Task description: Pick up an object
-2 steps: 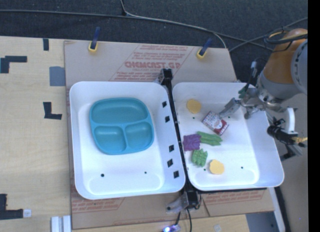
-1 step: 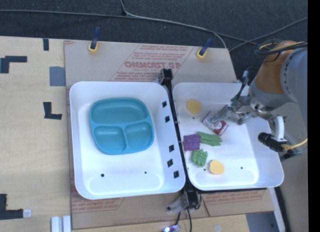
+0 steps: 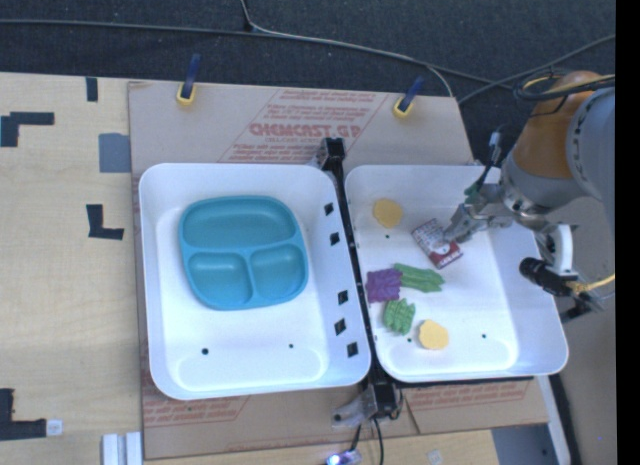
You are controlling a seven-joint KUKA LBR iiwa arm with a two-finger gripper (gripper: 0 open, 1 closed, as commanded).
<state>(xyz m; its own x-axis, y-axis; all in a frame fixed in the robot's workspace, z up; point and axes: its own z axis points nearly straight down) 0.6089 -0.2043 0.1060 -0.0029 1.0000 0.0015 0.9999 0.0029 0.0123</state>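
Right beside gripper [image 3: 462, 225], red-white packet [image 3: 438, 243], touching its tip

Dark, perhaps carpeted floor [image 3: 420, 3] behind pale wooden bench [image 3: 50, 283].

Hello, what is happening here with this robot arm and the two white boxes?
The grey arm reaches into the right bin, its hand low over a small red and white packet. Nearby lie two yellow pieces, a purple piece and two green ones. The left bin holds a blue divided tray.
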